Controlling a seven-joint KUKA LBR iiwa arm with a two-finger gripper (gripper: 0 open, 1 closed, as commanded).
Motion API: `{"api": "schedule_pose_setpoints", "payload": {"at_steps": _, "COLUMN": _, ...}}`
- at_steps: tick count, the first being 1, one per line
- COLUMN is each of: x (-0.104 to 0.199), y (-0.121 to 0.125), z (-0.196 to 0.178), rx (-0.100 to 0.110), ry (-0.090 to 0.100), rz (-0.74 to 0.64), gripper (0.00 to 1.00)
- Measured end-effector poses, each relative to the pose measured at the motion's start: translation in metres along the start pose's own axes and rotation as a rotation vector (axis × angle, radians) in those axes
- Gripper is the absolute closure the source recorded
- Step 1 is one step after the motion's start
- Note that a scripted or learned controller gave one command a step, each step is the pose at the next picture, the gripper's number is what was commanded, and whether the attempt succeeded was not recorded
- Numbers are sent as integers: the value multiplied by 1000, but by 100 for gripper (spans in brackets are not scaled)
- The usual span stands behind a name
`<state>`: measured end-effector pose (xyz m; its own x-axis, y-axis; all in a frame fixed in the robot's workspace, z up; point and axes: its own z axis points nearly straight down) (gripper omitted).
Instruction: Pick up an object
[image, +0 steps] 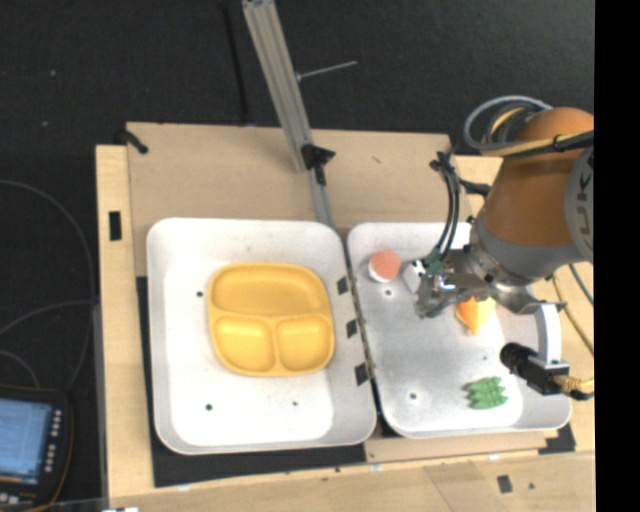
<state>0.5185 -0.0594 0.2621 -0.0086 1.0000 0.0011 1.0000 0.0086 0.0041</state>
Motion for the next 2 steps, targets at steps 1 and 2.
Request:
{"api": "schedule_pose_setpoints", "payload": {"at_steps": 1, "x": 52, "y": -5, "z": 14, "rx": 3, "ry": 0, "rz": 2, "gripper": 100}}
{"api": "schedule_pose_setpoints", "payload": {"at_steps": 2, "x": 109, "y": -4, "z": 7, "rx": 2, "ry": 1, "rz": 0, "gripper": 100}}
